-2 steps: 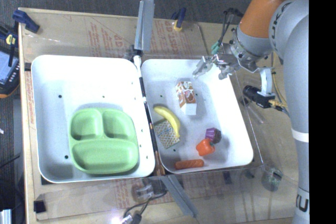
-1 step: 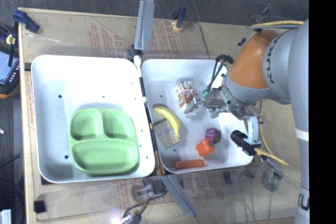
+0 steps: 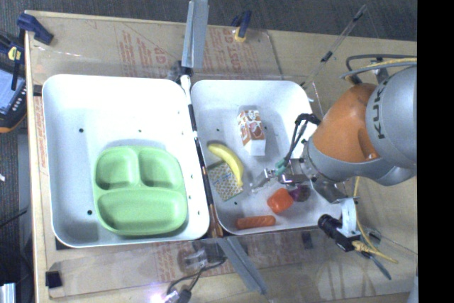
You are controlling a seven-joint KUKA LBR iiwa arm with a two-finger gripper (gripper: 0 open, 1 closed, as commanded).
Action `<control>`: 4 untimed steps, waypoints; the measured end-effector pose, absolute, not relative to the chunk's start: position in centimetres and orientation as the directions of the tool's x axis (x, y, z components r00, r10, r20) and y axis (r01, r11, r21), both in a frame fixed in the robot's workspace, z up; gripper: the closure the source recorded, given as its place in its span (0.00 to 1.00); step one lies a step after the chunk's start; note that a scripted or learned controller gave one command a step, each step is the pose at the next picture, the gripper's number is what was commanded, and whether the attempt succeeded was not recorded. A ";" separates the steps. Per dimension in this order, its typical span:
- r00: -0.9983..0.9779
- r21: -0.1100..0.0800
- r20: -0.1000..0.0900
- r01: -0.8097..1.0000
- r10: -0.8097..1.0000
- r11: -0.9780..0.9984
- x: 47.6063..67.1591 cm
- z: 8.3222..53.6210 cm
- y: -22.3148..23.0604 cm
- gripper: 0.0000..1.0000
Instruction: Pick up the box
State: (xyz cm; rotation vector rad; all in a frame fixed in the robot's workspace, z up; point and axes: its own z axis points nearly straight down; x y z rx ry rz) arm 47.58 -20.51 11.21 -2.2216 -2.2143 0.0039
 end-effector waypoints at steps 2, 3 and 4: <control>-0.021 0.031 -0.041 0.999 0.999 0.022 48.1 10.2 -14.4 0.00; 0.004 -0.002 0.001 1.000 1.000 -0.004 54.1 9.2 -19.8 0.00; 0.069 -0.002 0.001 0.998 0.998 -0.069 62.7 9.2 -20.7 0.00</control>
